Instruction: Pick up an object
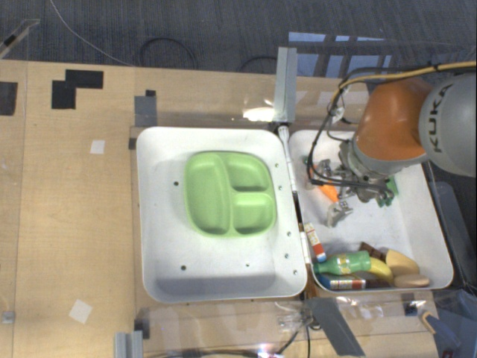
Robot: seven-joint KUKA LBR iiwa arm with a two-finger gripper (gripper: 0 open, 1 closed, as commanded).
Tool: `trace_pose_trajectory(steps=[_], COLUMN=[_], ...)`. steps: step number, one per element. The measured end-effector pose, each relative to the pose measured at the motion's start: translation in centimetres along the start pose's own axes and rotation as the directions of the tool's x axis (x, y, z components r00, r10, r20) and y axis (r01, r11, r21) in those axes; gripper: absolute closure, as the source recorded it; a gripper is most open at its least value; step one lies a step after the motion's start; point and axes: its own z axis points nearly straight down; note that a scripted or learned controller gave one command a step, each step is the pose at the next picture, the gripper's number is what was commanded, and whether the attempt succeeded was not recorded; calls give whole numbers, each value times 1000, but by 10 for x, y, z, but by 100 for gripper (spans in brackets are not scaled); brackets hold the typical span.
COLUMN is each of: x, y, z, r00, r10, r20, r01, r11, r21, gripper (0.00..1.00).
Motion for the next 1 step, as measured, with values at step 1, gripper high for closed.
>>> trace_pose_trajectory(steps=[1], x=[-6], y=[1], z=[-16], r00=[1000], r10=[-6], r20=[19], r01=[6], r11=[1000], r21=[5], gripper=[100])
